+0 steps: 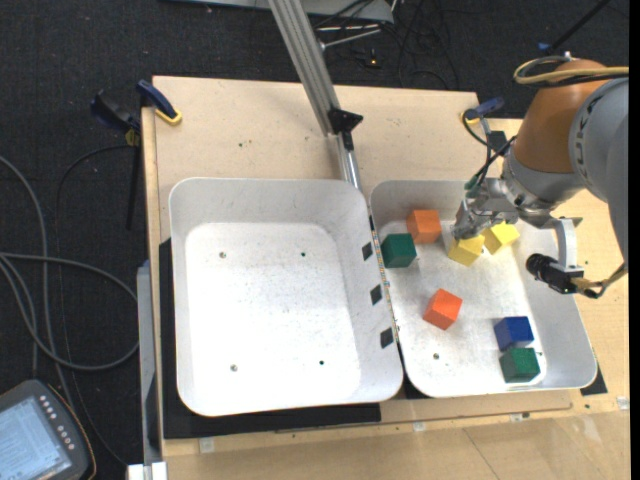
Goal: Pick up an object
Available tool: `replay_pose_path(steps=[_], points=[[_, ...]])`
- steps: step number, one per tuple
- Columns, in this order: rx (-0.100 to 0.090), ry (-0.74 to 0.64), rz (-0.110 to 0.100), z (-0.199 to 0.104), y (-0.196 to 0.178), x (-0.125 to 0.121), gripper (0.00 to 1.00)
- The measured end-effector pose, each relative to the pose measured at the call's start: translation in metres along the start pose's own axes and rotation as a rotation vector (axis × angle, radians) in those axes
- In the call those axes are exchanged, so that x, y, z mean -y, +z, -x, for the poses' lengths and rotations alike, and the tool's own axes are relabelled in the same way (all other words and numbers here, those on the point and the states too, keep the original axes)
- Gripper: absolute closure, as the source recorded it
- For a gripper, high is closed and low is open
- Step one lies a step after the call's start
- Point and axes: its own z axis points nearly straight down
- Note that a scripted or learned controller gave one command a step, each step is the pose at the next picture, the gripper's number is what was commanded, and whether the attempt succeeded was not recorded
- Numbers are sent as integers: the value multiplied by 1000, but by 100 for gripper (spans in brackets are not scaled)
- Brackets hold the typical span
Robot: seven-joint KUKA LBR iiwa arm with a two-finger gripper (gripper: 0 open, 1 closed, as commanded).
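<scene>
Risk noted: gripper (pixel 470 230) sits low in right bin (pixel 560 363) against two touching yellow cubes (pixel 466 250); its opening we cannot tell. It may nudge both aside, closing on neither.

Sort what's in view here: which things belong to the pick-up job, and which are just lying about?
Job:
gripper, low in the right bin
yellow blocks beside it
orange blocks
green blocks
blue block

Lying about:
left bin
clamps on the bench edge
metal pole
cables on the floor
</scene>
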Motion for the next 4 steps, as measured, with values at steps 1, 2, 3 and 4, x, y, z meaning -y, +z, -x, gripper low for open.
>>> replay_pose_path(steps=[1, 2, 3, 4], points=[[-8, -1, -16, -1, -46, 4, 100], [-7, -3, -13, -2, -95, -8, 100], [-7, -3, -13, -2, -149, -10, 100], [-11, -6, -23, -52, -133, 8, 100]])
